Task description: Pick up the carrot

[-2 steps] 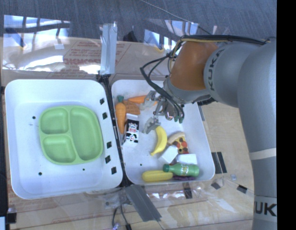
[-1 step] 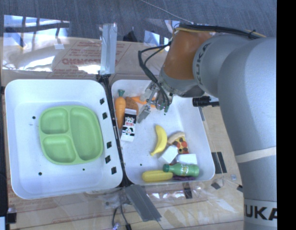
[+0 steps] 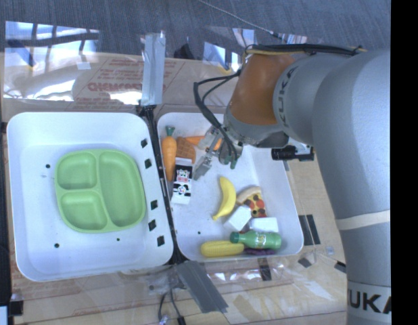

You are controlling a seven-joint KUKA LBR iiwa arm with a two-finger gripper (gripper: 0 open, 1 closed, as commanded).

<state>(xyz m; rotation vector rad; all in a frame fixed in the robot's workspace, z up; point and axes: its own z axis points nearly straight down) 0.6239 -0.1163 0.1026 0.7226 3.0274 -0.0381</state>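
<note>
At the near end of the right bin (image 3: 290, 202) lie a corn cob (image 3: 221, 249) and a green bottle (image 3: 258, 240). Just beyond them are a white block (image 3: 239, 218), a pizza slice (image 3: 251, 198) and a banana (image 3: 225, 197). A small black-and-white carton (image 3: 182, 181) sits by the bin's left wall.

Beyond the carton, the carrot (image 3: 169, 156) lies along that left wall, green top toward the far end, with an orange block (image 3: 190, 146) just beside it on the right.

The gripper (image 3: 210, 156) hangs over the far part of the bin, to the right of the carrot and apart from it. Its fingers look narrowly parted and hold nothing, though the detail is small.

The step in hand seems to be the approach. To do it well, the gripper should shift left until centred over the carrot's thick middle, turn so the fingers straddle it across its width, and open enough to slip one finger between carrot and wall without catching the orange block or carton.

The left bin (image 3: 26, 181) holds a green tray (image 3: 101, 189).
</note>
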